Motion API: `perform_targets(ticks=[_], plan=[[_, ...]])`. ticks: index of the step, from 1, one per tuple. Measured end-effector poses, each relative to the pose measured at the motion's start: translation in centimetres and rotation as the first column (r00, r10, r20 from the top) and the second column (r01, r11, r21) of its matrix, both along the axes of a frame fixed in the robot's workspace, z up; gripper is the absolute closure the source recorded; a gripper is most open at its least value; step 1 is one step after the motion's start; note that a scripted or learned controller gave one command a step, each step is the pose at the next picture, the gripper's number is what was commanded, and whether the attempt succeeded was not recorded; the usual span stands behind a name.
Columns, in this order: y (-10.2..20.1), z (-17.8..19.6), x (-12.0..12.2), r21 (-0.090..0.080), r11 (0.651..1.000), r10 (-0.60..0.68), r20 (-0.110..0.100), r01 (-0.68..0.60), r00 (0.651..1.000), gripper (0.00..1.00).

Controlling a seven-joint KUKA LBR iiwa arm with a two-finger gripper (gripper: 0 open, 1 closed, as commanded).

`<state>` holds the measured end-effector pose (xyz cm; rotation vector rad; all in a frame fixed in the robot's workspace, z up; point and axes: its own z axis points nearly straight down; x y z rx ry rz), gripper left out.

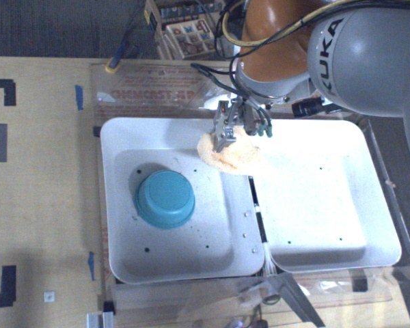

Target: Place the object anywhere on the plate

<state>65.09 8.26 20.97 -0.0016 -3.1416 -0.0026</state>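
Claw (225, 134) hangs at the far edge of the left bin (116, 251), over a pale flat object (234, 157) lying near that bin's far right corner, by the divide between the bins. Whether it pinches the object I cannot tell. Teal plate (165, 198) sits upturned near the bin's left side.

Pale wooden bench (41, 203) with black tape marks at left, blue tape bits near bins. Directly on it: two shallow white bins side by side, touching — left bin (123, 251), right bin (348, 244). Clear sheet (157, 87) behind them.
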Motion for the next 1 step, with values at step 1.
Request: perform_targets(ticks=[1], plan=[[5.24,1.49,0.70,0.001,1.000,0.004,0.005,-0.004,1.000,1.00]])
